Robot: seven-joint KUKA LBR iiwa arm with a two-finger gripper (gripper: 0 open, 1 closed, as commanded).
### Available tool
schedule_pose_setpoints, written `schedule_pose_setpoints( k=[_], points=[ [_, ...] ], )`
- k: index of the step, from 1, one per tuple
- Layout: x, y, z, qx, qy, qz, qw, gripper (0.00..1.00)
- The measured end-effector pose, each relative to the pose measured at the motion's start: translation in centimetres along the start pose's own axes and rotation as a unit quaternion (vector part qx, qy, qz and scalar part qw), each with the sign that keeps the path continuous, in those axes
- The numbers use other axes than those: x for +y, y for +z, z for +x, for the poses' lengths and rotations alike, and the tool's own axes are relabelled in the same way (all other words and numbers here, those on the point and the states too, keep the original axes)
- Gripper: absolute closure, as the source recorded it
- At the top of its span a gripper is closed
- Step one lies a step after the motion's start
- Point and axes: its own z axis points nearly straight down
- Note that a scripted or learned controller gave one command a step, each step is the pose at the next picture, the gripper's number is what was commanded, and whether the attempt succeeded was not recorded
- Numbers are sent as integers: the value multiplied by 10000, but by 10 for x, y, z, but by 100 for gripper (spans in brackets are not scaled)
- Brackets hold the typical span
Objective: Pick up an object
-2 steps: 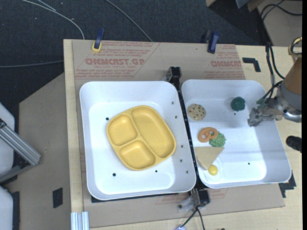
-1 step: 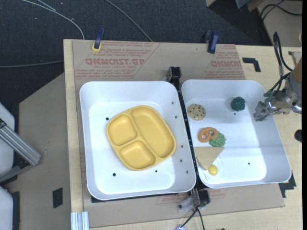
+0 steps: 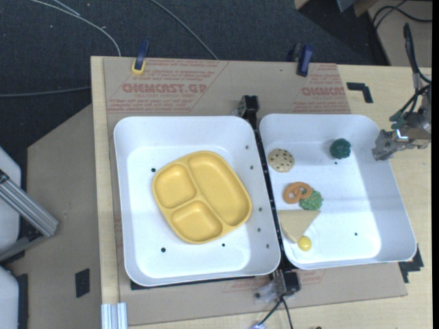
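Currently the end effector (image 3: pixel 392 142) hovers at the right bin's (image 3: pixel 357 249) right rim, whether spread or closed I cannot tell. Inside that bin lie a cookie (image 3: pixel 280 160), pretzel (image 3: pixel 296 192), green ball (image 3: pixel 340 148) and wedge (image 3: pixel 299 223).

Even overhead light is falling across the scene, bright but not harsh. Both white bins (image 3: pixel 130 204) are glaring slightly, nearly washing out. Soft, short shadows are lying under the yellow tray (image 3: pixel 201 196). Focus is holding moderately sharp; fine detail is looking grainy. Dark floor is staying dim.
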Motion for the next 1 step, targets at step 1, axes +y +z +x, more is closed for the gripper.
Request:
schedule_pose_setpoints(
  k=[1],
  points=[
    [2,-8,50,24,-19,35,10000,100]
  ],
)
